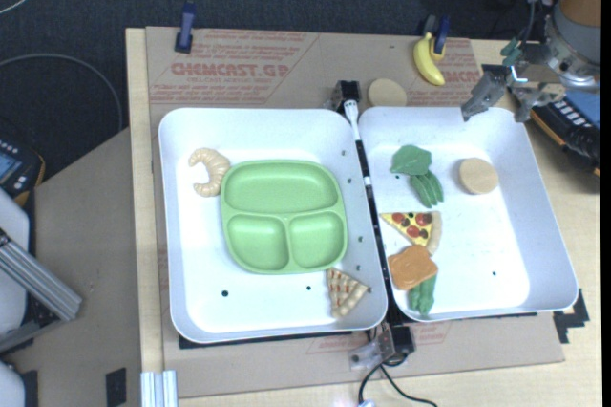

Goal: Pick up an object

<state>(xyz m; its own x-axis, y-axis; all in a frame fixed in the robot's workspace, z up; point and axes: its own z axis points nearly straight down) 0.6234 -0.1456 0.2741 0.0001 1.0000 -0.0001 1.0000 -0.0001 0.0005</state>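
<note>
White plastic, 2 shallow bins side by side on a cardboard-topped bench (286, 61), logged from my single overhead camera view. Left bin (181, 233): 1 green divided tray (284, 214) at centre; 1 beige croissant (209, 169) just beside its upper-left corner; 1 waffle-patterned wedge (345, 290) near its lower-right corner. Right bin (520, 243): 1 leafy green piece (418, 171); 1 tan round disc (476, 176) to its right, apart from it; 1 pizza slice (414, 225); 1 orange toast-like piece (412, 267) below it, lying over a small green item (424, 296). Outside the bins, on the bench's far edge: 1 yellow banana (429, 60) and 1 beige disc (387, 93). Gripper (492, 95): I see it over the right bin's far right corner, fingers parted, nothing between them, well apart from every item.
</note>
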